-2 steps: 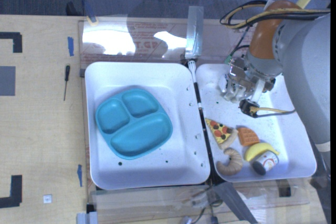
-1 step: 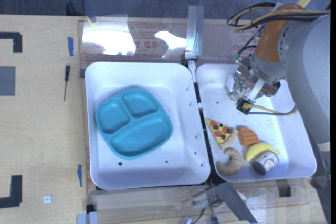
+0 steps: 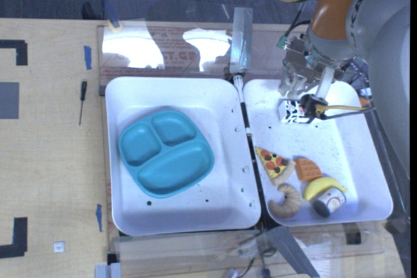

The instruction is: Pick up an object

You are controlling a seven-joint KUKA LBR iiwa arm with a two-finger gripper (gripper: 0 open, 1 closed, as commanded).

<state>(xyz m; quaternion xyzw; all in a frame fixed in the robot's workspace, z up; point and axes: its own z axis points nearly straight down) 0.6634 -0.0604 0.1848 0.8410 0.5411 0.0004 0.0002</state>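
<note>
A pale wooden desk (image 3: 45,159) carries two shallow white bins side by side: the left bin (image 3: 130,91) holds a blue divided plate (image 3: 167,152), while the right bin (image 3: 365,159) holds a cluster of toy foods along its near edge. Above the right bin's far end, the grey arm (image 3: 339,10) lowers its tool (image 3: 306,91) over a small black-and-white patterned piece (image 3: 293,111); how the tool is set cannot be told from this angle, and nothing is seen held in it. Near the bin's front lie a pizza slice (image 3: 273,163), an orange wedge (image 3: 308,169), a banana (image 3: 322,187), a tan croissant (image 3: 285,202) and a small can (image 3: 328,204), the last four touching or nearly so. The patterned piece, lying apart from the rest, looks light and rigid, likely easiest taken across its narrower sides; being flat, it may slip on the smooth bin floor.
</note>
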